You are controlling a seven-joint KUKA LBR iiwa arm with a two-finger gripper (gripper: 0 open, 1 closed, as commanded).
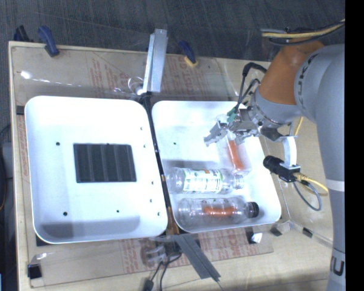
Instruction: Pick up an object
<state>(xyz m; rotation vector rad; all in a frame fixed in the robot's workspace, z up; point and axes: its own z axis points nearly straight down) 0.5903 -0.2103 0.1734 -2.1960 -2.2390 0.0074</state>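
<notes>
Three clear plastic bottles lie in the right bin (182,117). One with orange contents (236,156) lies lengthwise near the bin's right wall. A second, with a green and white label (200,180), lies across the bin's middle. A third, with an orange insert and a dark cap (217,210), rests along the front wall. My gripper (223,129) hangs over the upper right part of this bin, just above the far end of the orange bottle. Whether it touches that bottle cannot be made out.
The left bin (48,126) has a dark ribbed rectangle (104,162) on its floor. A metal bar (155,59) stands upright behind the seam between the bins. Blue clamps (48,41) hold the board's far edge. A black cable fitting (282,168) hangs beside the right bin's wall.
</notes>
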